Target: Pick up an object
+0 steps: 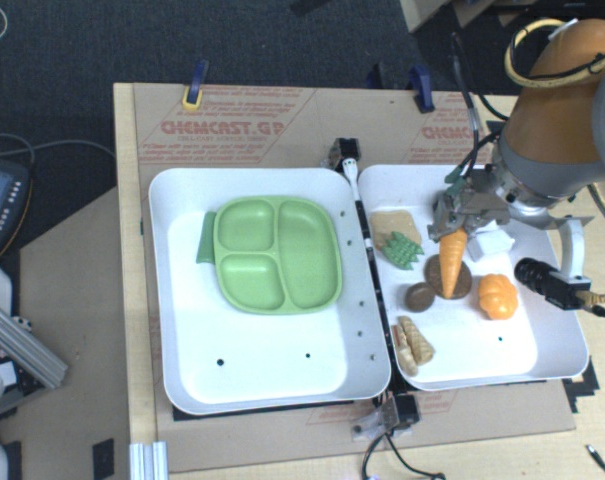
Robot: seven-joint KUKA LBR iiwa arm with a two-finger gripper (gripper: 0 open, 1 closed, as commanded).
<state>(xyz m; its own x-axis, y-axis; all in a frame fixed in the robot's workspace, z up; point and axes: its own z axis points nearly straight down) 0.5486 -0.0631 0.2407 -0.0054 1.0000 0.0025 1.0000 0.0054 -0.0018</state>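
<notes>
green plate (278, 253), orange carrot (450, 261), white bins (182, 298)

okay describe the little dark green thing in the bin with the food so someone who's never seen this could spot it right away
Look at the right-hand white bin, the one the arm reaches over. Near its upper left, beside the divider between the two bins, a small dark green toy lies partly on a tan slab. It is the only green item in that bin; its neighbours are an orange carrot, a brown round piece and an orange fruit.
</notes>
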